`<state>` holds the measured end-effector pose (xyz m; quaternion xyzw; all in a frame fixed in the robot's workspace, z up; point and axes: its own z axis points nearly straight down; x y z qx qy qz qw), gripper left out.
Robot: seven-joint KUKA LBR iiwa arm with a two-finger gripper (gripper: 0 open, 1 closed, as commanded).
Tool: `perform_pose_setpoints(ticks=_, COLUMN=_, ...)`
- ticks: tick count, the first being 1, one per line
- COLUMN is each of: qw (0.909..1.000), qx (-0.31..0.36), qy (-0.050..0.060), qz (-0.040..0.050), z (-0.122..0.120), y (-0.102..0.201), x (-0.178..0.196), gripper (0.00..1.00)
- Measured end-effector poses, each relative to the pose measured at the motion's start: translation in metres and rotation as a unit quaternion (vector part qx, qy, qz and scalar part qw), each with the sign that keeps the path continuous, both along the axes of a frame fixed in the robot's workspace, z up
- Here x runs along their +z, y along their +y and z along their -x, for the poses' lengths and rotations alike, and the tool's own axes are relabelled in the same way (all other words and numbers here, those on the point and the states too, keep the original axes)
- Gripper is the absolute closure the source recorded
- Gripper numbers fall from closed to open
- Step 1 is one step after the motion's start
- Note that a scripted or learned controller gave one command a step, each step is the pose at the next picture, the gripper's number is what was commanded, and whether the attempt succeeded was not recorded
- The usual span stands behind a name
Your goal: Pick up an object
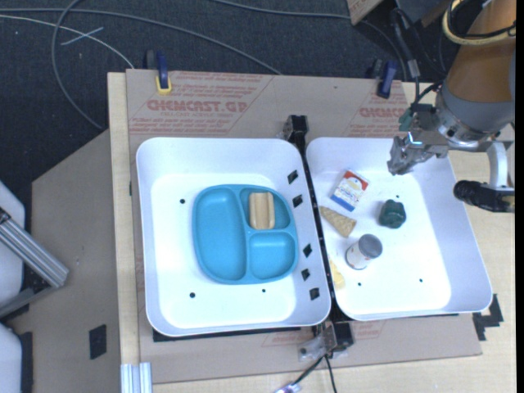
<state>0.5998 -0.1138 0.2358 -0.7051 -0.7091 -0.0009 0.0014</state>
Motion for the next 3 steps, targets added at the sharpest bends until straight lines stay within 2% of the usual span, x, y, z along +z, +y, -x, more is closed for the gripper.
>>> perform_pose_setpoints(ticks=1, qw=1.0, qx=0.0, qy=0.001, qz=-0.0001, z=0.016, y=0.048, x=0.008, gripper=1.0)
perform_pose_setpoints(ticks=2, qw=1.0, qx=0.0, qy=0.002, qz=-0.0002, z=0.031, y=0.102, x=-0.005, gripper=1.0)
perform_pose_setpoints(ticks=3, qw=1.0, qx=0.0, qy=0.002, qz=0.0002, z=0.05, y=0.146, x=-0.003, gripper=1.0)
